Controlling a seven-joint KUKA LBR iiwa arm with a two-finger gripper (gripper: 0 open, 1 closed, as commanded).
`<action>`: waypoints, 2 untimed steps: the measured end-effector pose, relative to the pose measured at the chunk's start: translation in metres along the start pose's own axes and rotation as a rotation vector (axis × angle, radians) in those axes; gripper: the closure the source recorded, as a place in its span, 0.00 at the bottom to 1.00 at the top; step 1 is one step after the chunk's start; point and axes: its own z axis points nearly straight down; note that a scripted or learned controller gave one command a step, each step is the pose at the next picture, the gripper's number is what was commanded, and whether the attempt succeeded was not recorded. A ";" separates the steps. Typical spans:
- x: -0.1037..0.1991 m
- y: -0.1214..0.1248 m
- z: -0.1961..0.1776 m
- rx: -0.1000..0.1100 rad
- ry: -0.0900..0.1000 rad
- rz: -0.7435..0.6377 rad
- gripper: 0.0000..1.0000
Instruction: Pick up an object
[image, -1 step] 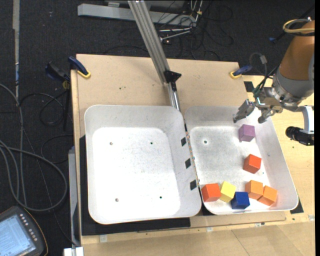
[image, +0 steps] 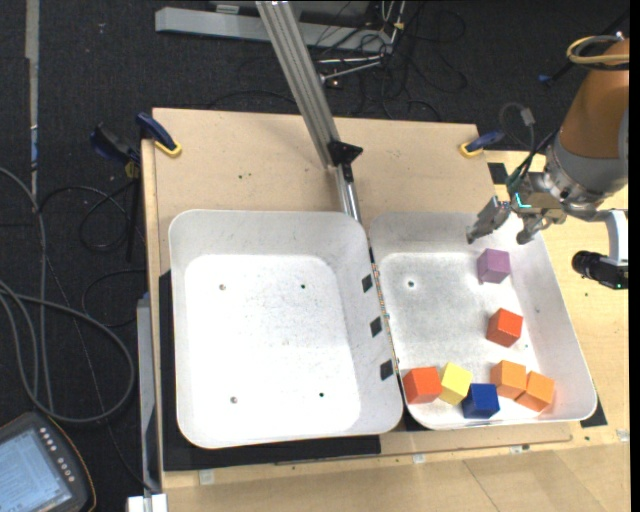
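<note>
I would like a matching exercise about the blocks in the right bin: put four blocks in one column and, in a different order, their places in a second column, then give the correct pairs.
Column 1
1. purple block
2. blue block
3. yellow block
4. lone orange block

Column 2
A. at the near edge, right of the yellow block
B. just below the gripper
C. mid-bin, between the purple block and the near row
D. between an orange block and the blue block

Pairs: 1-B, 2-A, 3-D, 4-C
</note>
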 end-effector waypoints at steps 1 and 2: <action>-0.006 -0.003 0.045 0.004 0.001 0.004 0.00; -0.008 -0.003 0.087 -0.013 -0.004 0.003 0.00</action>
